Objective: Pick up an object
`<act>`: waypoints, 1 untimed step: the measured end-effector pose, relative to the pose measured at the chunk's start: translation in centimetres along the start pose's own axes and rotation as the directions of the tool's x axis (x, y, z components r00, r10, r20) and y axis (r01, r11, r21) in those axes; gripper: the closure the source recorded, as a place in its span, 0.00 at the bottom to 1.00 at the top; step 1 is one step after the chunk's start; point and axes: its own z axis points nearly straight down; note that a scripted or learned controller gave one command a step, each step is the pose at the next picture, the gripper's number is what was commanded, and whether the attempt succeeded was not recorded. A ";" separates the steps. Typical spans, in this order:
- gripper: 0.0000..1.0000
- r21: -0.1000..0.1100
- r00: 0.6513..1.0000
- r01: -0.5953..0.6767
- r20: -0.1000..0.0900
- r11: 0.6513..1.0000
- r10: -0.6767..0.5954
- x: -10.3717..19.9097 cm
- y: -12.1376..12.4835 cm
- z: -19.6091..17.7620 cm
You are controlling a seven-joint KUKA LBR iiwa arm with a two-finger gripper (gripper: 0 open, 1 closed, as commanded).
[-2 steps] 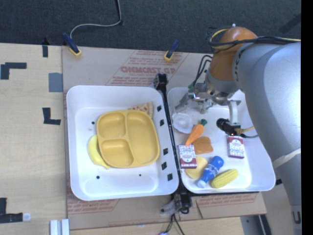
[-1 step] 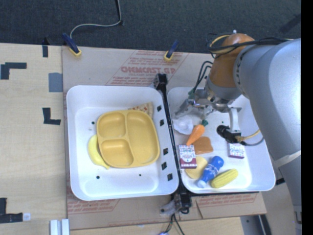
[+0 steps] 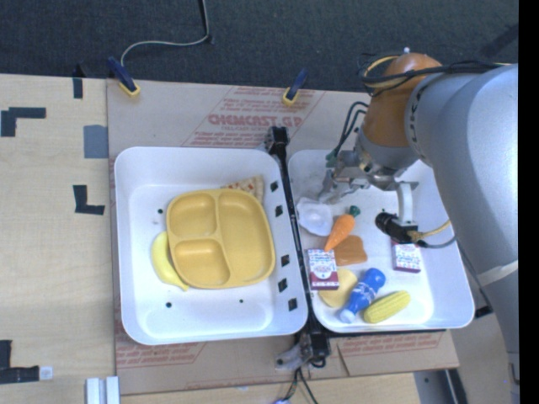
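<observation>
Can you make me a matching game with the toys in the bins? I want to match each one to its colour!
Things:
1. carrot
2. bottle
3. corn
4. tray

Clues:
A. blue
B. yellow, in the left bin
C. orange
D. yellow, in the right bin

Pairs: 1-C, 2-A, 3-D, 4-B

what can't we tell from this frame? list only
- Gripper: too small and cluttered in the camera view to read its finger state or whether it touches anything.
- Banana: mostly hidden under the yellow divided plate in the left bin.
- Item at the plate's far edge: only a corner shows; cannot identify it.
- Small cartons: print too small to read.
- Right bin: far right part covered by the arm.
</observation>
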 end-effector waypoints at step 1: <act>0.00 0.000 1.000 0.000 0.000 1.000 0.000 0.0 0.0 0.0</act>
